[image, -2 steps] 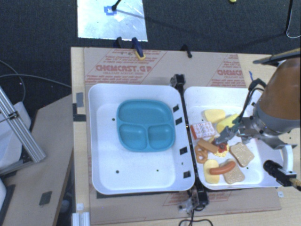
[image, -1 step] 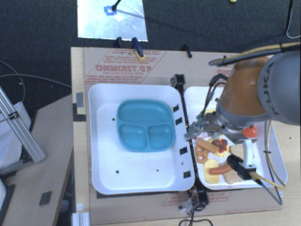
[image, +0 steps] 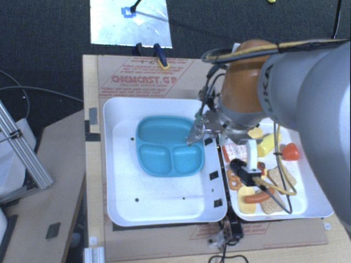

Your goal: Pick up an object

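Glossy blue plastic tray, smooth white bin

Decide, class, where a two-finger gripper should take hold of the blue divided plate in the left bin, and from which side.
Grip the blue divided plate by its raised outer rim, probably the left edge, coming down from above. It lies flat on the left bin's floor, so only the thin rim offers fingers two opposing faces. The gripper hovers at its right edge.

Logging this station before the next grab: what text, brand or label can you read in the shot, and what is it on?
"CHEMCAST GP": red print on the brown board under the bins, behind the left bin.
Red print on the same board's front edge: too small to read.
Dark lettering on the arm: too blurred to read.
Red-and-white packet in the right bin: print too small to read.
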Action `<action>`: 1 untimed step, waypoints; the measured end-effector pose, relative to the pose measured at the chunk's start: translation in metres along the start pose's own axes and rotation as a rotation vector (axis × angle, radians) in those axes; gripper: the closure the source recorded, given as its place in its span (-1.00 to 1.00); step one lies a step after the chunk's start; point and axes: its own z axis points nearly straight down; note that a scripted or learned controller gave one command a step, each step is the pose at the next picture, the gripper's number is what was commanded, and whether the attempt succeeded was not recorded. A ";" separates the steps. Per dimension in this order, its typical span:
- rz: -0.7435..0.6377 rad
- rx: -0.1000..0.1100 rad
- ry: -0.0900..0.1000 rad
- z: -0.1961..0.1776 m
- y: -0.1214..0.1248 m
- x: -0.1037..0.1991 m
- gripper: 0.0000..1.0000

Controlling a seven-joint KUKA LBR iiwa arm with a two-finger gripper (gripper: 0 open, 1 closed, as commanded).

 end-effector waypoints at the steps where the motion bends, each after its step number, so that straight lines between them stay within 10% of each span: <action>1: 0.005 -0.008 0.000 -0.108 0.006 0.020 -1.00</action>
